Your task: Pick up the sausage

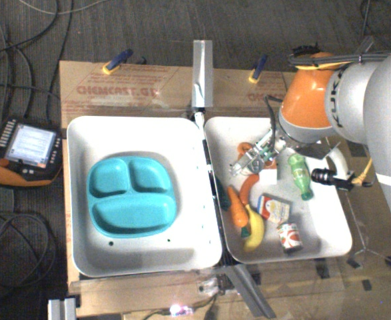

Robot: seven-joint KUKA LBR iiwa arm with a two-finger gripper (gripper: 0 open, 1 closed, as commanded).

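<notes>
Gripper (250, 160) hovers spread, grasping nothing, just over the sausage (248, 185); probably light, smooth, slippery; pinch it mid-length.

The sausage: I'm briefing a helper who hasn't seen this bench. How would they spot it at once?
Look in the right bin, near its middle, just below the gripper. The sausage is a short, curved, reddish-brown piece. It lies right of the carrot, which is orange and pointed, and above the yellow banana.
</notes>
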